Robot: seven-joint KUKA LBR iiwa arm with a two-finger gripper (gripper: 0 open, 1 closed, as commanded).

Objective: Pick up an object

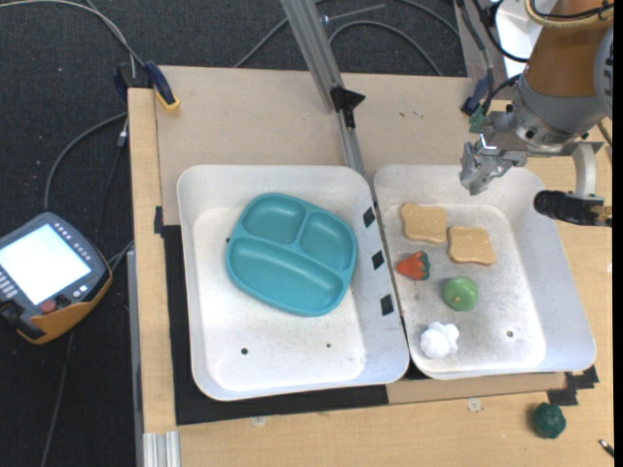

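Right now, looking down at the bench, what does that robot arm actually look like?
The arm is thick and rounded, with a wide orange band over a grey metal wrist. Dark cables loop beside it. It ends in a small grey metal gripper, with a blue-green fitting on the wrist just above.

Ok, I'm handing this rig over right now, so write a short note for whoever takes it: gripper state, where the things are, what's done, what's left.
Gripper: above the far edge of the right bin, nothing between its fingers.
Right bin holds two toast slices, a red strawberry-like piece, a green apple and a white crumpled item.
Left bin holds a teal divided plate.
A dark green object lies on the bench outside the bins.
Done: nothing picked yet.
Left: descend, grasp one object, lift.
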